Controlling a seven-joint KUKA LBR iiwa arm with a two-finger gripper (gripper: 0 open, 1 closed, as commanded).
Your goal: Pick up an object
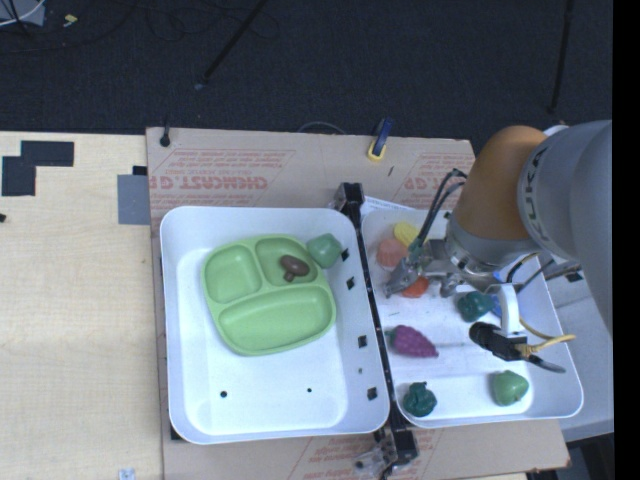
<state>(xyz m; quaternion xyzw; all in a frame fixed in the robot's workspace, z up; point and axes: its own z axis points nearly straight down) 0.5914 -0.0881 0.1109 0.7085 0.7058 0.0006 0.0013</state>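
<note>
I see the jaws (408, 286) low in the right bin (560, 404), touching an orange piece (415, 288); whether they grip, I cannot tell.

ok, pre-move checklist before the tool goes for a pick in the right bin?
1. Tool over the right bin: ok, near its upper left part.
2. Target under the tool: cannot tell; an orange piece and a pinkish piece both lie close by.
3. Anything between the tool's fingers: cannot tell, too small and blurred.
4. Other objects apart from the tool: ok; purple piece, dark green piece and light green piece lie lower in the bin.
5. Green tray in the left bin, out of the way: ok.
</note>
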